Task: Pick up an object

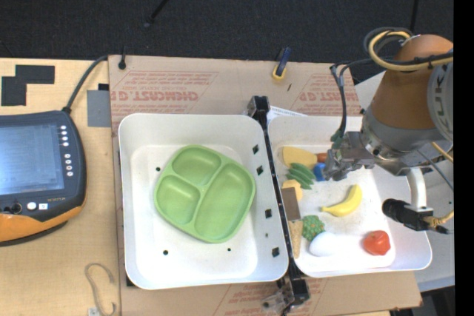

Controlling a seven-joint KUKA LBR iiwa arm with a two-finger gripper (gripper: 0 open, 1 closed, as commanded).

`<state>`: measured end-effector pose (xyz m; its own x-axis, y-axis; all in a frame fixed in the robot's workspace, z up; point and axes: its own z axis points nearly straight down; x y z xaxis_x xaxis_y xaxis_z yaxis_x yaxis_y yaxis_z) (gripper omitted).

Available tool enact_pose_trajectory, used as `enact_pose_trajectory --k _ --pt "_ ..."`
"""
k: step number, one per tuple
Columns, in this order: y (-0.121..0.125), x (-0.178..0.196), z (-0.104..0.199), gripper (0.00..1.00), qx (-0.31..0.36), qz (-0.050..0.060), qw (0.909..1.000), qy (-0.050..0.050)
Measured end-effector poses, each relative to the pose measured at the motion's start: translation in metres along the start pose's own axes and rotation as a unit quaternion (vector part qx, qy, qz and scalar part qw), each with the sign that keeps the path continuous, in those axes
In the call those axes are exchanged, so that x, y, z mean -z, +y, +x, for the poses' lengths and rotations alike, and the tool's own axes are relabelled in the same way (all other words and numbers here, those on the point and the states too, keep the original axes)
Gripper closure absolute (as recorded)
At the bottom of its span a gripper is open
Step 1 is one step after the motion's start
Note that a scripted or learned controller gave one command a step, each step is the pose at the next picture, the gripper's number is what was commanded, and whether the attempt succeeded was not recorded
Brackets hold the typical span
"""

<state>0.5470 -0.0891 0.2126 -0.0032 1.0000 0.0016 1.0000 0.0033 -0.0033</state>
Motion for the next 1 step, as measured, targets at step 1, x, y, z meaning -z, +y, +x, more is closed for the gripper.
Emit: enact_pose_trajectory --k 1 --pt "0.0058 0.0238 0.0244 1.0 -0.001 0.0 1.0 0.0"
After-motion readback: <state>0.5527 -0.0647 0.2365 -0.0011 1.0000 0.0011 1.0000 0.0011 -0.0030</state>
